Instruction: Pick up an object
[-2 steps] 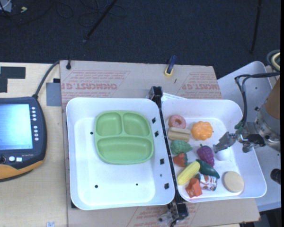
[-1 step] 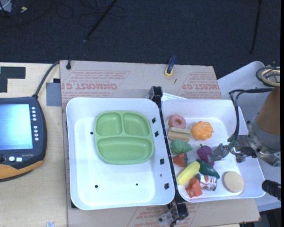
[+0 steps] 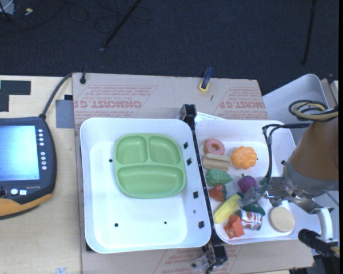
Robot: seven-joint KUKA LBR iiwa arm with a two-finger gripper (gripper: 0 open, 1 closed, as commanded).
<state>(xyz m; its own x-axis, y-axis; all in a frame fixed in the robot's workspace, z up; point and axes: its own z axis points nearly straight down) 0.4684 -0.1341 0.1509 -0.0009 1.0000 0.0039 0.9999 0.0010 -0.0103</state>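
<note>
Right bin (image 3: pixel 234 131) | corn (image 3: pixel 226 209) long axis slants lower-left to upper-right | hand (image 3: pixel 252 197) grip unclear

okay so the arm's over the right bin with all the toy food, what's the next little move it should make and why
Probably a short descent to close on one item: the gripper hovers low over the purple toy and the corn in the crowded right bin, with nothing visibly held.

Toy food (image 3: pixel 231 187) crowds right bin (image 3: pixel 257 131), left bin (image 3: pixel 137 227) roomy
</note>
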